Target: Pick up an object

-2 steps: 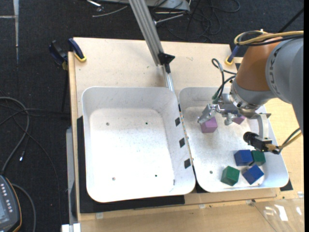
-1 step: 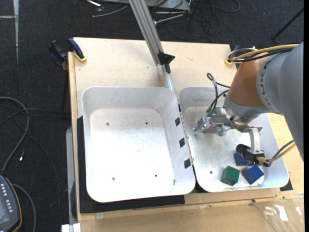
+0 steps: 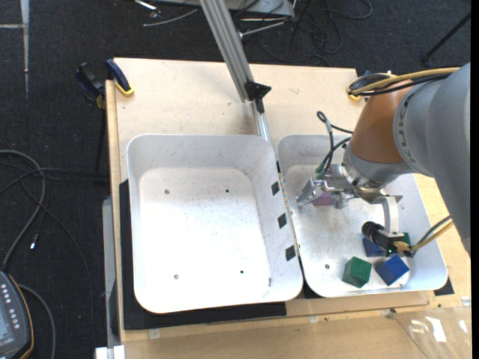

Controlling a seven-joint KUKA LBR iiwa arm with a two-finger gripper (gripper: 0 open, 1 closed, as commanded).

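Camera view: gripper (image 3: 320, 195) over right bin (image 3: 314, 271); object orientation unclear.

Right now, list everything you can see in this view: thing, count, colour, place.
bench: one, light wood, under both bins
left bin: one, white, left half of the bench
right bin: one, white, right half of the bench, touching the left bin
green block: one, green, near edge of the right bin
blue blocks: two, blue, right bin; one beside the green block, one just behind it, partly hidden
clamp: one, blue and yellow, far left corner of the bench
metal rail: one, grey, slanting from the top down to the gap between the bins
cables: several, black, on the dark floor
arm: one, grey with orange band, reaching in from the right
gripper: one, over the right bin
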